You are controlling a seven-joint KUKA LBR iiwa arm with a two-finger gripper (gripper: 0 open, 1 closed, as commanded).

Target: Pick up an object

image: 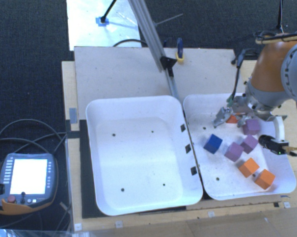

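Fingers' spread on our gripper point(226, 118): can't tell, upper right of frame, right bin point(203, 184). Orange block point(231, 119) sits just beside it; we should centre over it before closing.

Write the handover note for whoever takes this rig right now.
Hand: low in the right bin, near its back, over a small orange block. No object visible between its fingers; whether it is open or shut cannot be told.
Objects, all in the right bin: blue cube, three purple cubes, two orange cubes near the front.
Done: the arm is at the objects.
Left: grasp one and lift it.
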